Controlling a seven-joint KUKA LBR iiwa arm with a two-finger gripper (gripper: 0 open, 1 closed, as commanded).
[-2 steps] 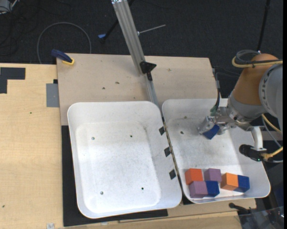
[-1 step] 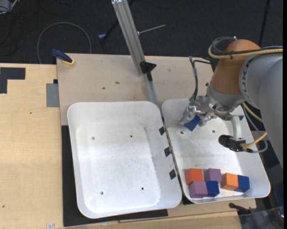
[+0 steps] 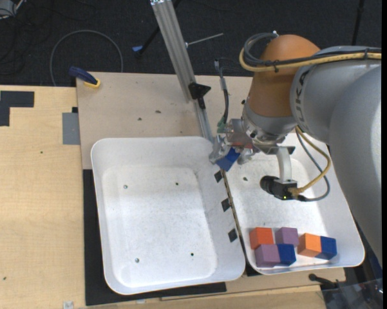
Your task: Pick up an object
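My gripper (image 3: pixel 230 153) hangs over the rim between the two bins, at the far left corner of the right bin (image 3: pixel 322 205). A small blue block (image 3: pixel 226 161) sits between its fingers, tilted and lifted off the bin floor, so the gripper is shut on it. Several more blocks lie bunched in the near corner of the right bin: an orange one (image 3: pixel 264 236), purple ones (image 3: pixel 286 235) (image 3: pixel 267 255), a blue one (image 3: pixel 286 254), then another orange (image 3: pixel 310 243) and blue (image 3: pixel 328 246) pair.
The left bin (image 3: pixel 154 217) lies beside the gripper. A slanted aluminium post (image 3: pixel 179 56) rises just left of the wrist. A looped cable with a black plug (image 3: pixel 277 187) dangles under the arm. Black clips (image 3: pixel 226 205) line the bins' shared rim.
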